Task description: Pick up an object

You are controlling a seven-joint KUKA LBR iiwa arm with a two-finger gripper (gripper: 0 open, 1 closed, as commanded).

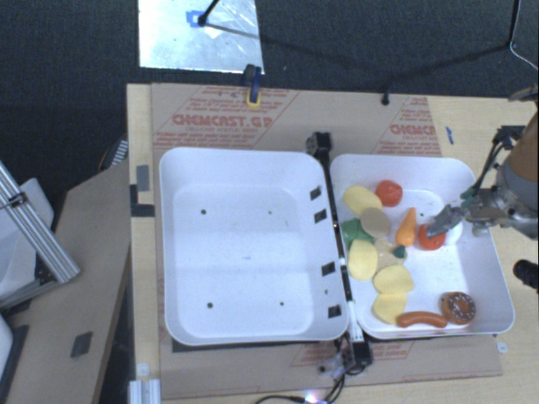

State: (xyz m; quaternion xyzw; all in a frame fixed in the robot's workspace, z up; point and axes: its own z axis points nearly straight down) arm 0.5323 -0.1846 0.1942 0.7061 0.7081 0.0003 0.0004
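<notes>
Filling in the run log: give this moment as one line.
arm: in from right | gripper: over red tomato, right bin | grasp: unconfirmed | left bin: untouched

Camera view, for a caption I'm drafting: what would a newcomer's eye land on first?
First, the bright toy food crowded in the right bin: yellow pieces, an orange carrot, a sausage and a chocolate doughnut near its front edge. Next, the gripper reaching in from the right, low over a red piece beside the carrot. The left bin shows bare white floor.
</notes>
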